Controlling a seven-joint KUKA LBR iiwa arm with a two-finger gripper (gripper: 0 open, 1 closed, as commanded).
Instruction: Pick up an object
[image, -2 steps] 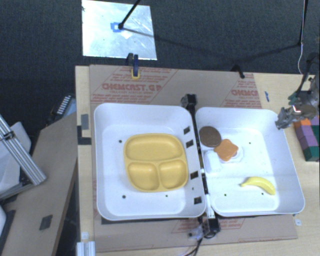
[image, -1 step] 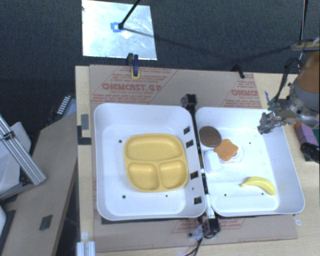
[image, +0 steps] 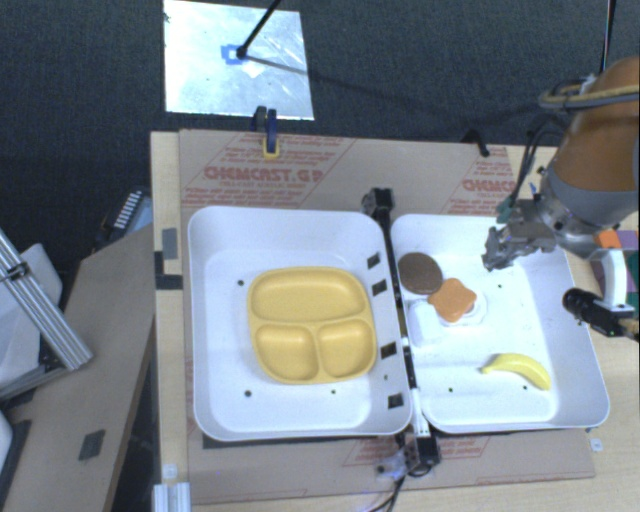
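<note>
Gripper (image: 497, 250) over right bin (image: 560, 400), finger state unclear, near brown disc (image: 419, 271), orange piece (image: 455, 298), banana (image: 520, 369)

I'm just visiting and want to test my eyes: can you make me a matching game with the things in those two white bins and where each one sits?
Things:
1. yellow tray
2. banana
3. brown disc
4. orange piece

Places:
A. right bin, near its front edge
B. right bin, against the brown disc's lower right
C. left bin, in the middle
D. right bin, close to the divider between the bins

Pairs: 1-C, 2-A, 3-D, 4-B
</note>
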